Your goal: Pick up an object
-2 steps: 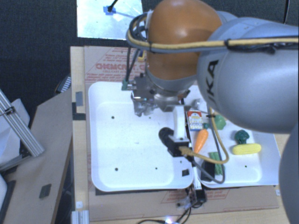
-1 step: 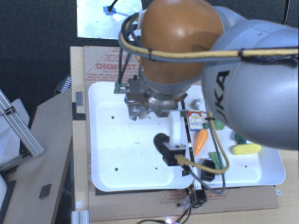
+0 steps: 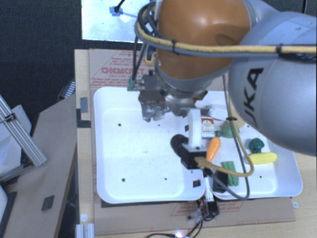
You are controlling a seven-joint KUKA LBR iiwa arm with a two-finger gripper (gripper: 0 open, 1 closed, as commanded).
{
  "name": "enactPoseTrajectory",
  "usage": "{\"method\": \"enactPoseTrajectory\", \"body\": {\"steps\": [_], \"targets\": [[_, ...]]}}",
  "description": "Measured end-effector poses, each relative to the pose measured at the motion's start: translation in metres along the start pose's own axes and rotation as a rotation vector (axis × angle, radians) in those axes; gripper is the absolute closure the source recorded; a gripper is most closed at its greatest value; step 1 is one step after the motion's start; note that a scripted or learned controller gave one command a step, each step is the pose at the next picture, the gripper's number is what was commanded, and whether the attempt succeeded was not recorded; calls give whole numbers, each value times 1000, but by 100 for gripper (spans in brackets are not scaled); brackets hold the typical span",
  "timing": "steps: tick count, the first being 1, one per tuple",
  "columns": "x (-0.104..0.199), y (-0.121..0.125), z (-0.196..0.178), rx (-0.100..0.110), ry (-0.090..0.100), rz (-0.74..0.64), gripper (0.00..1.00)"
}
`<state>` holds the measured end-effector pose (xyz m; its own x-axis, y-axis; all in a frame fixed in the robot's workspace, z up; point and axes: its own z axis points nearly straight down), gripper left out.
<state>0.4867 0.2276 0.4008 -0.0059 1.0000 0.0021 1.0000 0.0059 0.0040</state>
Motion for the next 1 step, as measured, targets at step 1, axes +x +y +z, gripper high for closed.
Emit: {"method": "enactPoseTrajectory", "body": {"steps": [1], "targets": [[-9, 0, 43, 5, -3, 5, 100]]}}
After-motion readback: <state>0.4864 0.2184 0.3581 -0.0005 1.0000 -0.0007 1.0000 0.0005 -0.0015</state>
